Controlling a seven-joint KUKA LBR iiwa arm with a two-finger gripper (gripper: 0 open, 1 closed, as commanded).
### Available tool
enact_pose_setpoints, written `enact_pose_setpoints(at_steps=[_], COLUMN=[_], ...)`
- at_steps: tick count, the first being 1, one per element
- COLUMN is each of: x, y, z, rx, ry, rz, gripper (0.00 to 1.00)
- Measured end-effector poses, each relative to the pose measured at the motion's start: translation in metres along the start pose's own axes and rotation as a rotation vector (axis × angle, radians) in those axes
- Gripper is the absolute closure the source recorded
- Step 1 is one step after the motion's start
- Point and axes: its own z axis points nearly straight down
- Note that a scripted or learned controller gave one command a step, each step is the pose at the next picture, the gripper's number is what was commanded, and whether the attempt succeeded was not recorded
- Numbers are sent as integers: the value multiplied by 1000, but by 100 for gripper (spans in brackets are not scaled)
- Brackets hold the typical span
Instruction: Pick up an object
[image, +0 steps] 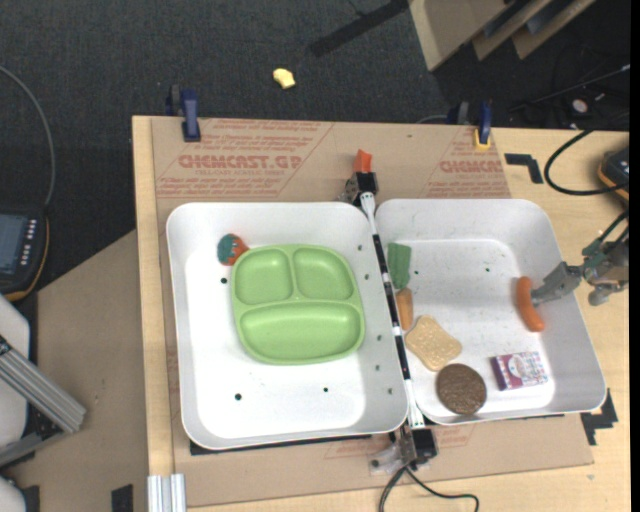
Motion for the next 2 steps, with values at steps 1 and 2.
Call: enact_pose_setpoints(at_steps=[1, 2], x=[-15, -14], y=[-4, 60], z=[142, 129], rx=[-3, -7], ry=[2, -2], rz=[-3, -4], gripper=[0, 0])
